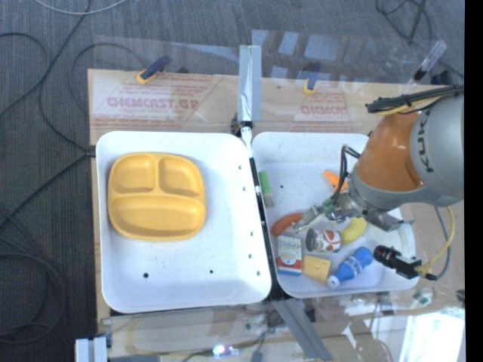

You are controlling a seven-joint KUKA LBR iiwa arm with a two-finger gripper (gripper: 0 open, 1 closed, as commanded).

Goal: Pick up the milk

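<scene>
Left bin [128,289]: sitting at centre left, holding a yellow tray [156,195] in its upper half.
Right bin [302,153]: crowding its lower half with small items.
Arm [411,157]: reaching in from the right, bending down over the pile.
Gripper [321,213]: hovering at the pile; finger state cannot be told.
Milk [289,253]: small carton lying near the bin's lower left, beside a can [326,240], cheese [317,268] and blue bottle [351,266].

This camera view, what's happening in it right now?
A grey and orange arm reaches in over the right bin, its hand low among a cluster of toy foods. The milk carton lies near the bin's front edge, beside a cheese wedge, a can and a blue bottle, and is not yet gripped. The left bin holds a yellow divided tray.
</scene>
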